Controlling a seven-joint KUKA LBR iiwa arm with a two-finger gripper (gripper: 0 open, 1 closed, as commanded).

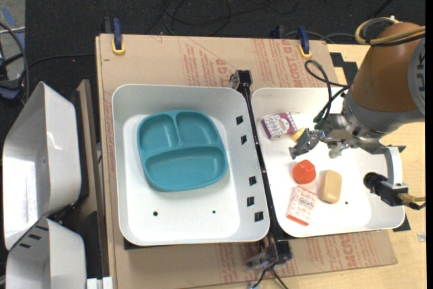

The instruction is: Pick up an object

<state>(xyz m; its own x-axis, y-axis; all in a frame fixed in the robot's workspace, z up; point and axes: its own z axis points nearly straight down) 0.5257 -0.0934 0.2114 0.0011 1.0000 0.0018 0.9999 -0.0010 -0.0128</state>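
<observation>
Grey arm (379, 112), orange band, black cable, dark jaws.

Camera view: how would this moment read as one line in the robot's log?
gripper: over right bin, above orange cap | holding: nothing seen | nearby: tan block, purple packet | left bin: teal tray

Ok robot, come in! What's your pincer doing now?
Pincer over right bin, nothing seen held. Orange cup just below it. Tan block beside cup.

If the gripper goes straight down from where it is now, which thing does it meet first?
Probably the orange cap: the gripper hangs just above it in the right bin. Its height is unclear, so it might land on bare floor beside the cap.
</observation>
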